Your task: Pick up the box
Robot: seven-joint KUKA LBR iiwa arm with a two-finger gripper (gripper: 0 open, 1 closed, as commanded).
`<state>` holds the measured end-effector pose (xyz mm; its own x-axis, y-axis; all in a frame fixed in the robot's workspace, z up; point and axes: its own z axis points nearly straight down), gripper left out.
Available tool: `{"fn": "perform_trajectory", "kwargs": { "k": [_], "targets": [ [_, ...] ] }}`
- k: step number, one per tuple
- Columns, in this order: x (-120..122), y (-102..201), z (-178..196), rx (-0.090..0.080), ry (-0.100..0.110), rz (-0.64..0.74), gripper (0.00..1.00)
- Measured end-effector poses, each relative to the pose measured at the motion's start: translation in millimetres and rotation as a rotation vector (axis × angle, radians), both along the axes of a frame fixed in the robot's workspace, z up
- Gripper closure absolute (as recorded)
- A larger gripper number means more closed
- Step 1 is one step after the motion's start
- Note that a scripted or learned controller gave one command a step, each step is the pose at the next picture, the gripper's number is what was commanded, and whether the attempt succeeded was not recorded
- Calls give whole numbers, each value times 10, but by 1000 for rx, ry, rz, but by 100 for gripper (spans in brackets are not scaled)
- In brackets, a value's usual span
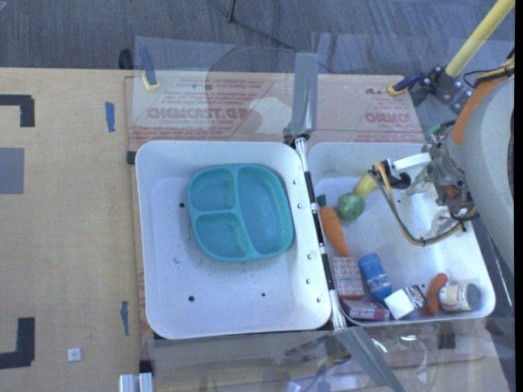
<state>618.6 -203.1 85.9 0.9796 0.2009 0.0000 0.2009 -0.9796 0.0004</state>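
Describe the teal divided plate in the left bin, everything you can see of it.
The teal plate looks like moulded plastic, a rounded rectangle with three compartments: two smaller ones on its left side, one above the other, and one large one on the right. It lies flat and upright on the floor of the left bin, slightly rotated, toward the bin's upper middle. Its compartments hold nothing, and nothing else touches it.

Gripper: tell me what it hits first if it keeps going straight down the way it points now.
Likely the bare white floor of the right bin. The gripper sits over the bin's upper right part, apart from the box near the divider. Depth is unclear from this slanted view, so treat this as a guess.
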Motion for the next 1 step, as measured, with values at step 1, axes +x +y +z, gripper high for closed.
{"fn": "perform_trajectory", "kwargs": {
  "k": [1],
  "targets": [
    [396, 442, 10, -2, 11, 8, 0]
  ]
}}
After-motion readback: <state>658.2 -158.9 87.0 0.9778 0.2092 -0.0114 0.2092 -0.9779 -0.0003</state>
